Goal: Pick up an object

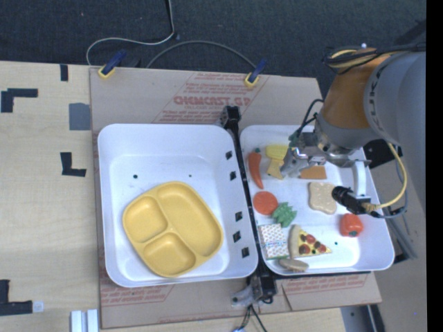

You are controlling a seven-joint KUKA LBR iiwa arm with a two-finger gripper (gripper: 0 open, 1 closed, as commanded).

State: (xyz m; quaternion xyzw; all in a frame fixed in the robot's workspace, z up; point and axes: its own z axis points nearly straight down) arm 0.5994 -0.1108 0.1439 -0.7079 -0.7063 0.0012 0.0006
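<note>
My gripper [296,159] hangs low over the upper part of the right bin [377,254], just right of a yellow block [276,151] and a pale cheese wedge [275,169]. An orange slab [315,173] lies just below and right of it. Further toys lie in this bin: an orange carrot [255,169], a red tomato slice [264,202], a green leafy piece [284,214], a bread slice [322,197], a red pepper [351,225], a pizza slice [306,242], a patterned card [273,240] and a tan piece [294,264].
The left bin [114,151] holds a yellow divided plate [172,227]. The grey arm with its orange band [349,95] comes in from the upper right, with a yellow cable [394,199] looping beside the bin's right edge. A black divider clamp [230,118] stands between the bins.
</note>
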